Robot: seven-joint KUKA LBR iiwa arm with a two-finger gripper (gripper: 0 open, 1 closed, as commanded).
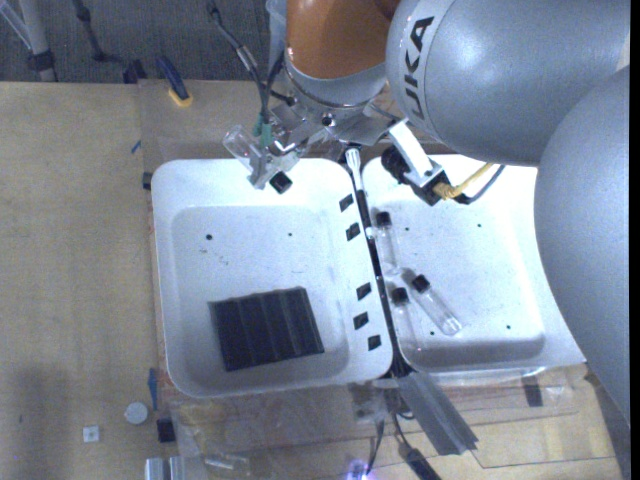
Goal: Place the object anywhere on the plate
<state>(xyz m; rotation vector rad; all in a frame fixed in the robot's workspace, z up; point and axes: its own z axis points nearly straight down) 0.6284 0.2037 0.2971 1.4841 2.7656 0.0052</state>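
Note:
The plate (267,329) is a dark, ribbed square lying flat in the front part of the left bin (190,268). A clear, slender object with small black parts (420,293) lies in the right bin (490,268), close to the divider between the bins. My gripper (264,165) hangs over the back rim of the left bin, far behind the plate and well left of the clear object. Nothing shows in its grasp.
The grey arm with its orange band (330,18) fills the upper right and hides the right bin's far corner. Small black tabs (360,290) line the rim between the bins. Cables (240,53) hang behind the gripper. Loose small parts (135,412) lie on the bench at the front left.

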